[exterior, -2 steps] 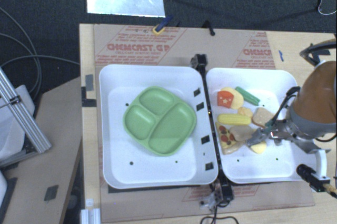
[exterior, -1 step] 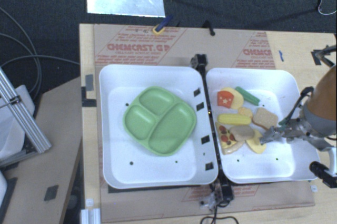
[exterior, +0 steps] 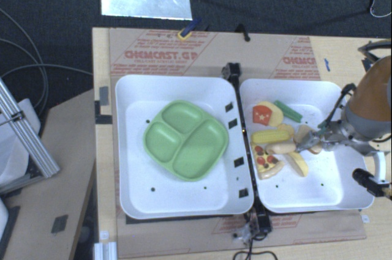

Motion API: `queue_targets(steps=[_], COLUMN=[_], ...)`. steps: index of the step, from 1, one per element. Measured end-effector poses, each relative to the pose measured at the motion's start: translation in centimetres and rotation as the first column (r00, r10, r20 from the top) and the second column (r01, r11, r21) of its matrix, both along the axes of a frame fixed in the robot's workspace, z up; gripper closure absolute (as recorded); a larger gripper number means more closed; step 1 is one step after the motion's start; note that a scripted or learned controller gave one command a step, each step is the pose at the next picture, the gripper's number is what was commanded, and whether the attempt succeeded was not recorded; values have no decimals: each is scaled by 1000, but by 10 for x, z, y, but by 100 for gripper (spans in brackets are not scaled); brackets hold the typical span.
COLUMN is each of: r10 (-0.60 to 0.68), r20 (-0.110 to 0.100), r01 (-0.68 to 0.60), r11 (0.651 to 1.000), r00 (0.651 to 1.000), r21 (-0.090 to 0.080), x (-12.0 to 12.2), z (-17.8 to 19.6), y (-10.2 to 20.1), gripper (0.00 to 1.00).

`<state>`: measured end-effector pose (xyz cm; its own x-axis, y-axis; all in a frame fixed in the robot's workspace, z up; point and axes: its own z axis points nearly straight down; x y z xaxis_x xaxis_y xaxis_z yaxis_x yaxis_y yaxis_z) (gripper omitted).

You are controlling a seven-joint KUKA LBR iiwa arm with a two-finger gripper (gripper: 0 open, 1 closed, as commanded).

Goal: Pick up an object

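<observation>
Camera view shows the claw (exterior: 308,141) reaching among toy foods (exterior: 275,136) in the right bin (exterior: 318,191), its grip state impossible to tell; next comes closing and lifting.

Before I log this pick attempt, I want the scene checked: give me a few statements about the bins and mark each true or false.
1. The green plate lies in the left bin. True.
2. The plate has three compartments. True.
3. The toy food is piled on the plate. False: it lies in the right bin.
4. The hand is over the left bin. False: it is low in the right bin, beside the food.
5. A pizza slice lies near the divider. True.
</observation>
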<state>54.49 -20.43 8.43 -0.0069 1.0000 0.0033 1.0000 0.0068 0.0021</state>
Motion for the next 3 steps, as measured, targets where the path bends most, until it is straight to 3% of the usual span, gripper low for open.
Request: queue_targets(steps=[1, 3], r10=[-2, 1], r20=[4, 8], r01=[2, -1], r11=[1000, 1000], r00=[1000, 1000], r21=[-3, -6], x=[0, 118], z=[12, 4], y=[-1, 9], gripper=[100, 100])
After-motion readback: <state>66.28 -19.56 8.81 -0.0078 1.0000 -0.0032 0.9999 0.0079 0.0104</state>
